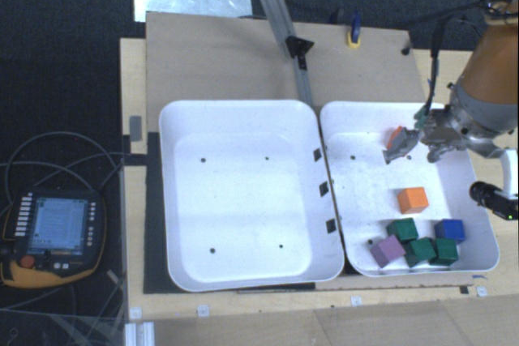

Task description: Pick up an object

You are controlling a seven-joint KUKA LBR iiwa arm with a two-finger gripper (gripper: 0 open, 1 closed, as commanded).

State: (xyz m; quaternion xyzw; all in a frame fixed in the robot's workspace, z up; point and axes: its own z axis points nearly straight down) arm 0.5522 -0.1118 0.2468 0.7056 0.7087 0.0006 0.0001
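The end effector hangs over the far part of the right bin, with something reddish-orange at its tip. To do the pick well, I would centre over the lone orange block, apart from the crowded cluster, and descend straight. At this slant I cannot tell whether it is apart, together, or clamped on anything.

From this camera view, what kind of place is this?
Probably a robotics lab test bench: two white bins sit side by side, small coloured blocks lie in the right one, and a teach pendant with cables rests on the dark floor.
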